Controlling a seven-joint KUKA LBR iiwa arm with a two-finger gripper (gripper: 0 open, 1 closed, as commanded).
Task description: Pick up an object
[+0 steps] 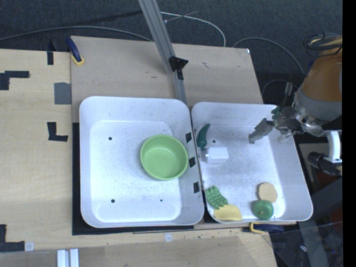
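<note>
Nearest the camera, the right bin (pixel 289 166) holds a yellow piece (pixel 228 212), green ball (pixel 263 208) and tan round (pixel 267 192) along its front edge; a white block (pixel 217 154) lies by its left wall, long axis left-right. Whether the end effector (pixel 260 133) is released or clenched, I cannot tell. Crowding near walls could spoil a grasp.
</note>
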